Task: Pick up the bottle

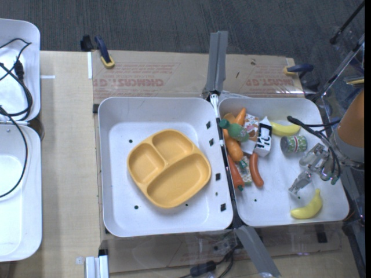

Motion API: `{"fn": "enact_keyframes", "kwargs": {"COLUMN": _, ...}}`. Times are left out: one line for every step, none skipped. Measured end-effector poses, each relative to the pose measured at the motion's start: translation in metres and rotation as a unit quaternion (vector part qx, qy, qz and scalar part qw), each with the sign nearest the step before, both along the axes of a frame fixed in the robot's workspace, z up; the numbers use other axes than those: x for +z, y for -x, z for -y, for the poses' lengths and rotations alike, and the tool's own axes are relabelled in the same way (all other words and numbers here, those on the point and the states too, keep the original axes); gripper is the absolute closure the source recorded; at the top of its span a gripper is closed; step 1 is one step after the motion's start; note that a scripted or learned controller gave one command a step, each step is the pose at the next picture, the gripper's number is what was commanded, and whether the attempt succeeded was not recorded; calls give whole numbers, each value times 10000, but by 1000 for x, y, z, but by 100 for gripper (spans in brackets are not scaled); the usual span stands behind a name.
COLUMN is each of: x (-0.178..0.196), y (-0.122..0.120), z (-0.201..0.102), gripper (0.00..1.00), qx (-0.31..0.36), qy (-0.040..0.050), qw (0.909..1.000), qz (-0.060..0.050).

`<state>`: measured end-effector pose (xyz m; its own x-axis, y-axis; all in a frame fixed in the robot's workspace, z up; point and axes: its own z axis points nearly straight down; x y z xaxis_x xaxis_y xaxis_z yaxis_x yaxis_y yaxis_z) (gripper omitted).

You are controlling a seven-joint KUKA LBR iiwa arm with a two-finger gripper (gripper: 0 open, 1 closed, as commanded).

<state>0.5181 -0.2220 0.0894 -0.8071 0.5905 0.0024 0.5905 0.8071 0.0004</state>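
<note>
In right bin (278, 216): bottle (262, 138), bananas, carrots; left bin (116, 213): yellow plate (168, 168).

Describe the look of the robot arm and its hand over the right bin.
The arm enters from the right with an orange band above the wrist. Black cables loop across in front of it. The hand is bare silvery-grey metal, a cluster of small linkages ending in thin pale fingers.
</note>
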Motion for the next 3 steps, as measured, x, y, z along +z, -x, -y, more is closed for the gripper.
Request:
{"fn": "enact_keyframes", "kwargs": {"x": 1, "y": -73, "z": -1, "gripper": 0, "qx": -62, "qy": 5, "qw": 10000, "qz": 10}}
{"fn": "enact_keyframes", "kwargs": {"x": 1, "y": -126, "z": 0, "gripper": 0, "qx": -35, "qy": 8, "qw": 10000, "qz": 20}}
{"fn": "enact_keyframes", "kwargs": {"x": 9, "y": -127, "z": 0, "gripper": 100, "qx": -38, "qy": 8, "qw": 10000, "qz": 31}}
